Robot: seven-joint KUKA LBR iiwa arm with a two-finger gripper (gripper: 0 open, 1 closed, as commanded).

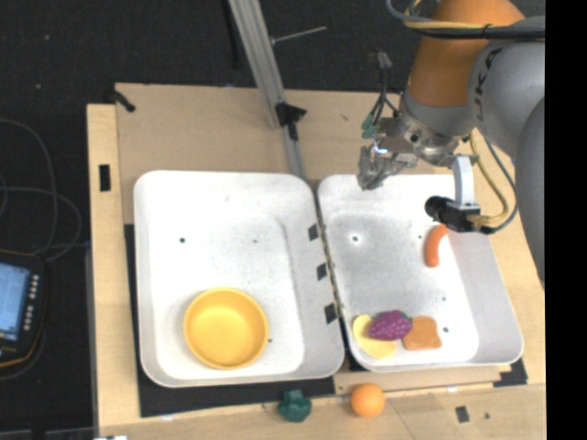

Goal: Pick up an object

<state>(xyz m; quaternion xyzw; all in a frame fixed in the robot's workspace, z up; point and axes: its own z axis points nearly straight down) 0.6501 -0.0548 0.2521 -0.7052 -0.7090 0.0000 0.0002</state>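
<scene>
A grey robot arm (pixel 514 71) with an orange band above its wrist reaches in from the right over a tan counter (pixel 202 136) carrying two shallow white bins side by side. Its hand (pixel 374 168) hangs above the far left corner of the right bin (pixel 385 236), close to the seam between the two bins. Nothing is visible between its fingers, and from this slanted overhead angle it cannot be told how far apart they stand.

Well apart from the hand, a small orange carrot-shaped piece (pixel 434 246) lies near the right bin's right wall. At that bin's near edge, three items cluster together: a pale yellow disc (pixel 365 335), a purple grape-like bunch (pixel 391 324) resting partly on it, and a tan-orange chunk (pixel 423 334) just beside the bunch.

The left bin (pixel 220 218) holds a yellow bowl (pixel 226 327), sitting upright toward its near side.

Outside the bins, on the counter's near edge, an orange ball (pixel 367 400) rests beside a small dark green object (pixel 294 406). A grey metal rail (pixel 261 62) slants across the counter's far side toward the gap between the bins.
</scene>
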